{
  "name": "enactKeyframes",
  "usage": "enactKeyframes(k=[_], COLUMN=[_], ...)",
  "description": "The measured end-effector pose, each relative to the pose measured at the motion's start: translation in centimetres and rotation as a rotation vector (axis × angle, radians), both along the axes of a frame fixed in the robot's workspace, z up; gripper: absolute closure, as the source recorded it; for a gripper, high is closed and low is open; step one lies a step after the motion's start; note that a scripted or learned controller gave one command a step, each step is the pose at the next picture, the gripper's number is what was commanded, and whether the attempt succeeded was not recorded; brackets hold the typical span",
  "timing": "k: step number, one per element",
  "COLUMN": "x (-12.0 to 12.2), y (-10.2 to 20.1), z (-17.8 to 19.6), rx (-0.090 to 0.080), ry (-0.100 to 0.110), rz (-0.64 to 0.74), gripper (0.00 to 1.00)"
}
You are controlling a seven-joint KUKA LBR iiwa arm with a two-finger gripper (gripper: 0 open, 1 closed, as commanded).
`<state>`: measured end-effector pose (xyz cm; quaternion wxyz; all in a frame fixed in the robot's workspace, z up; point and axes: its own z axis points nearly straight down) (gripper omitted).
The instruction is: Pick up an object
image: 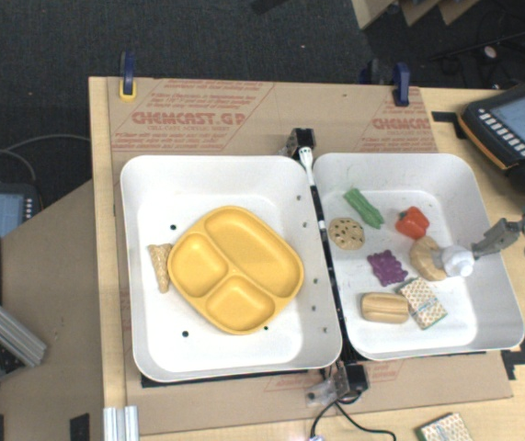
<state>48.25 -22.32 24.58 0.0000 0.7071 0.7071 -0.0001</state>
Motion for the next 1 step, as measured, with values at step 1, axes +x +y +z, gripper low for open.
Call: enactKeyframes(k=[1], x=[-0.55], y=[0.16], z=[-14.65], rx=[0.008], ry=[0.011], rz=[0.001], gripper=[0.00])
